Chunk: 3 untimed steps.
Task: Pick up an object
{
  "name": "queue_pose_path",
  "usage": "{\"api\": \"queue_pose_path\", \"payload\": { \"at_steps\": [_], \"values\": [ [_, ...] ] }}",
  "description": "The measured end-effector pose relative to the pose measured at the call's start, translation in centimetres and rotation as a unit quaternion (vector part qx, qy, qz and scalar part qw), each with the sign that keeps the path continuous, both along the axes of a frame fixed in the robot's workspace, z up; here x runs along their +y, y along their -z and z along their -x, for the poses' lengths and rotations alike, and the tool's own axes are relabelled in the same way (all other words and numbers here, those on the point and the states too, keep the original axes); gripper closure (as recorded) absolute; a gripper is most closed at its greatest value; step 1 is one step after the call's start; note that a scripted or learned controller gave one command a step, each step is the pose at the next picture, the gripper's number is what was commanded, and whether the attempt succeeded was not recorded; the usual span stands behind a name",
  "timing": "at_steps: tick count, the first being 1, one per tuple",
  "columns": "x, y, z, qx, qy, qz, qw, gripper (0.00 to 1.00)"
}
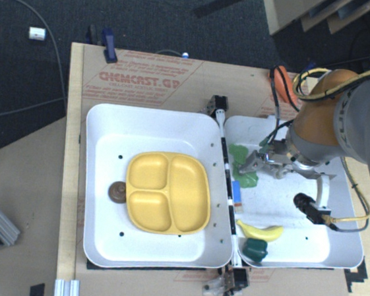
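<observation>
- One yellow sectioned plate [168,193] fills the left bin's [96,167] middle, one brown disc [118,192] touching it.
- One banana [260,231] and one dark green object [255,250] hug the right bin's [339,251] near-left corner.
- Gripper [255,160] hovers over green pieces [244,167]; finger state unclear.

The arm [358,114] is seen entering from the right edge, its grey upper link sitting approx. at upper right w/ the orange band [321,116] just below-left of it, and the wrist is angled down and to the left. The gripper [258,160] is found at the left end of the wrist assy., low over the upper-left part of the right-hand bin. Metal gripper hardware is visible there, but finger detail is too small and cluttered to be resolved.
</observation>
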<state>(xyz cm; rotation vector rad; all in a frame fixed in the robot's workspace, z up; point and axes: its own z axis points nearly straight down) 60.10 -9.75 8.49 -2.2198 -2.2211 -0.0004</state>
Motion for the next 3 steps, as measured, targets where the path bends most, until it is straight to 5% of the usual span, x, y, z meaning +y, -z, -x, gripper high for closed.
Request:
{"api": "queue_pose_path", "payload": {
  "at_steps": [1, 2, 3],
  "values": [
    [0.2, 0.0, 0.5, 0.0, 0.001, 0.0, 1.0, 0.0],
    [0.2, -1.1, 0.3, -0.002, 0.001, -0.0002, 1.0, 1.0],
    [-2.4, 0.1, 6.5, 0.001, 0.001, 0.0006, 1.0, 1.0]
  ]
}}
